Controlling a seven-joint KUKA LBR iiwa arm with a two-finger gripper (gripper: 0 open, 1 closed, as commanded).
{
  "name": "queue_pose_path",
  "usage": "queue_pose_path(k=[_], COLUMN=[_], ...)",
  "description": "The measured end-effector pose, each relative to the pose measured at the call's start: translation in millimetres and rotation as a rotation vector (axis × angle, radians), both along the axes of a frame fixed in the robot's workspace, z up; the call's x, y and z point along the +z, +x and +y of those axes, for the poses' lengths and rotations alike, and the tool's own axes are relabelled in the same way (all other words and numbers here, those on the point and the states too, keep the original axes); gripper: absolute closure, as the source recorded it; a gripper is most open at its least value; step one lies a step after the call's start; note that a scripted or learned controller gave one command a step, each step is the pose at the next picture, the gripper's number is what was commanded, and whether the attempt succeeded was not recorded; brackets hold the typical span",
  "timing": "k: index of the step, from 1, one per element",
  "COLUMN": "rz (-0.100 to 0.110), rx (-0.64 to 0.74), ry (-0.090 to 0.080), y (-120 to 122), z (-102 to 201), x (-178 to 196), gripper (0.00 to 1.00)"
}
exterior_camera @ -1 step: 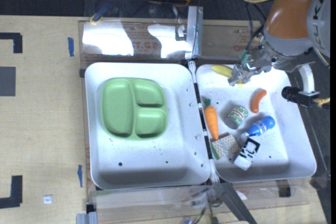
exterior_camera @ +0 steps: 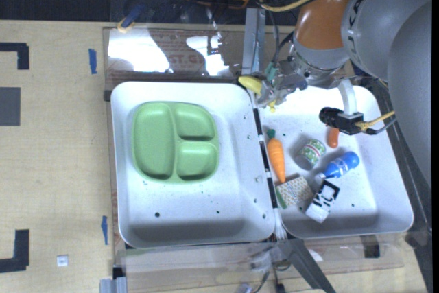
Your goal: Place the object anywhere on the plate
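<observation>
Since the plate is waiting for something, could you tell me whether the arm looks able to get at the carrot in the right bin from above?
Probably yes. The carrot lies uncovered by the right bin's left wall, with nothing on top of it. The claw hovers just beyond it, near the banana. The wall close by may cramp the grasp.

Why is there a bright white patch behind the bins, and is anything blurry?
Camera view: the patch is glare on a clear panel behind the left bin; the green plate looks sharp, while the gripper near the yellow object is small and slightly soft.
</observation>
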State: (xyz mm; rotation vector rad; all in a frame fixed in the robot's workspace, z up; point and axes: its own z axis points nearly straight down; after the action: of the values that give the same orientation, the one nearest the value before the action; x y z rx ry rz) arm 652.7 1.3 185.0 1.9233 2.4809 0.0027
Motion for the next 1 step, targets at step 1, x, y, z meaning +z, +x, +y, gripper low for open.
queue_pose_path(k=[1], rz=[0.004], rx=[0.245], ry=[0.001], y=[-77.7], z=[59.8], x=[-0.4], gripper=[1.00])
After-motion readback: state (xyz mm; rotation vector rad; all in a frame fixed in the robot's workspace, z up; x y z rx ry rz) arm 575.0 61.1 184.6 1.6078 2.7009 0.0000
